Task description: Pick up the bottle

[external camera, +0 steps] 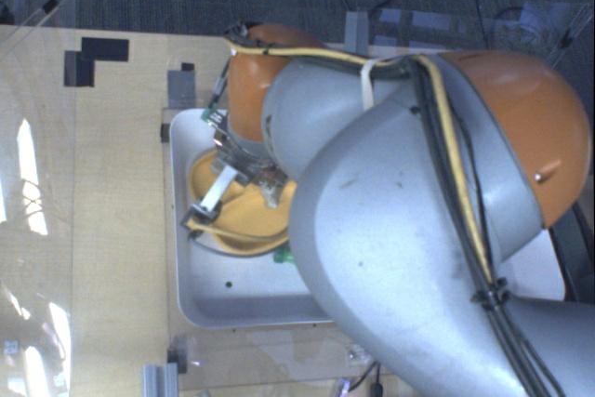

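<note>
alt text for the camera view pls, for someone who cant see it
A large grey and orange robot arm reaches from the right over a white bin, its gripper low over a yellow dish. A small green item peeks out beside the arm.

Grey arm (400, 228), orange bands, black cables (456, 163)

Arm (418, 228) from the right over the bin (200, 293); bowl (246, 223) inside, beneath the wrist.
</note>
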Controlling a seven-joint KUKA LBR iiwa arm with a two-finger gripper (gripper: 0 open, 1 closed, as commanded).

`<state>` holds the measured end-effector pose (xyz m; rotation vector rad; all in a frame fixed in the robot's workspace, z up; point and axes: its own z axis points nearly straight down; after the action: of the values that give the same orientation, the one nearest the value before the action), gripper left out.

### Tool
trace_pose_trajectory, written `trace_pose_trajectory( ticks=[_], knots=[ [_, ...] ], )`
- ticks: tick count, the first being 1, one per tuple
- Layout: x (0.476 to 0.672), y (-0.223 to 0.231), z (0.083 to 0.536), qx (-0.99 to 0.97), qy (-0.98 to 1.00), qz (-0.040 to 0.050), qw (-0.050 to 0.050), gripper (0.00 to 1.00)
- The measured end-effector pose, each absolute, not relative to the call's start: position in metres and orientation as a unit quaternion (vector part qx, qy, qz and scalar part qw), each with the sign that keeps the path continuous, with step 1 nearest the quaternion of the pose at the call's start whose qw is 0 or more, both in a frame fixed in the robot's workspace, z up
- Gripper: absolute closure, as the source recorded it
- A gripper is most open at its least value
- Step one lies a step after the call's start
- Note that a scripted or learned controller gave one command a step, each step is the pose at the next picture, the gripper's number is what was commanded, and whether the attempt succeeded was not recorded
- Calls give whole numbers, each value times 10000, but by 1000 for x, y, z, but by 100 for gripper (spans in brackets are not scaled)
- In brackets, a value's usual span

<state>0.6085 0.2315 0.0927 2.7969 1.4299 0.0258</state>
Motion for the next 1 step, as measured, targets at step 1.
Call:
trace_pose_trajectory(
  ticks=[1],
  knots=[
    [508, 127, 209, 9239, 3826, 11, -4, 0]
  ],
)
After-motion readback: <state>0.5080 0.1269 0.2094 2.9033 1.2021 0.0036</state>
